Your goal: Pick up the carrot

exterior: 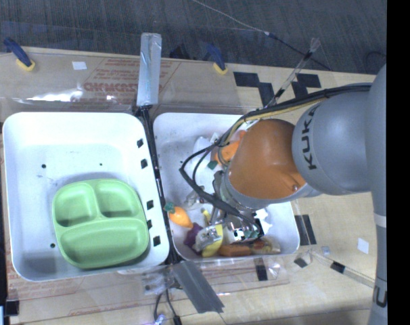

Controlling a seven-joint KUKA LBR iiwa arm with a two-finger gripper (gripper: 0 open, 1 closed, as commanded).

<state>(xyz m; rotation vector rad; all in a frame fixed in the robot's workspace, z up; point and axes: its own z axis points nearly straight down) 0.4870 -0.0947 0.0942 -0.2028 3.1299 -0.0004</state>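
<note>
The carrot (pixel 180 216), small and orange with a green top, lies by the left wall of the right bin (pixel 166 141), near its front. My gripper (pixel 231 226) reaches down into the same bin under the orange wrist band, just right of the carrot, over a pile of toy food. Nothing visibly sits in its grasp. The wrist hides much of the bin's middle.
A purple piece (pixel 193 236), a yellow piece (pixel 213 242) and a long orange-brown piece (pixel 243 249) crowd the right bin's front edge. A green divided plate (pixel 100 223) lies in the left bin (pixel 29 141). Black cables loop beside the wrist.
</note>
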